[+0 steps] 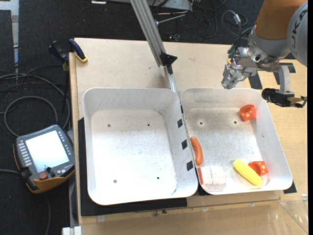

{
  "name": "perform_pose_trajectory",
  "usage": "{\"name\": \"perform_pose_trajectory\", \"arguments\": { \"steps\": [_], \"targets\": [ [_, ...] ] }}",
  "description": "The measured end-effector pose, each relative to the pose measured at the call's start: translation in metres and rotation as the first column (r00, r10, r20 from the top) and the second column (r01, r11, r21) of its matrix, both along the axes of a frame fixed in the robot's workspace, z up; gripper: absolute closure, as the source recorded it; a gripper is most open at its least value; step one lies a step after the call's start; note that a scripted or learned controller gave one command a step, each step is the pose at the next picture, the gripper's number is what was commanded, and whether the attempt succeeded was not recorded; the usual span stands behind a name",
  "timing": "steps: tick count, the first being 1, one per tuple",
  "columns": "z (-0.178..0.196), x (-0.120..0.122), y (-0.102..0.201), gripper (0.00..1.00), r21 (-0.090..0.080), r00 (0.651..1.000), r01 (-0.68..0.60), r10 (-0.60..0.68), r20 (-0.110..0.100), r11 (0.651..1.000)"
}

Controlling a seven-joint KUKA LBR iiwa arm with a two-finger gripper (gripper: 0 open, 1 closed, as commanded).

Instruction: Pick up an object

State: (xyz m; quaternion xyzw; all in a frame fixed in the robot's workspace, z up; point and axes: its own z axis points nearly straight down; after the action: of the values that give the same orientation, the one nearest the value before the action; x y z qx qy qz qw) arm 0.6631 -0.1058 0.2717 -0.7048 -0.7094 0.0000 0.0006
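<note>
- I am watching the gripper hanging above the back rim of the right bin; I cannot tell how the tool is set, and nothing is showing in it.
- The candidates are all lying in the right bin: a red block near the back right wall, a sausage along the left wall, a white box at the front, and a banana touching a second red piece at the front right corner.
- I am judging the red block the nearest target, yet it is sitting close to the sloped wall, so a descent could be clipping the wall or nudging it away.
- The sausage is hugging the divider; one side may be striking the rim.
- The banana and red piece are touching, so a grab there could be catching both or neither.
- The left bin is offering nothing to pick.
</note>
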Motion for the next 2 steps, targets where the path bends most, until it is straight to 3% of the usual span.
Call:
{"name": "perform_pose_trajectory", "arguments": {
  "steps": [2],
  "targets": [
    [-0.035, -0.035, 0.104, 1.0, 0.001, 1.0, -0.001, 0.001, -0.003, 1.0]
  ]
}}
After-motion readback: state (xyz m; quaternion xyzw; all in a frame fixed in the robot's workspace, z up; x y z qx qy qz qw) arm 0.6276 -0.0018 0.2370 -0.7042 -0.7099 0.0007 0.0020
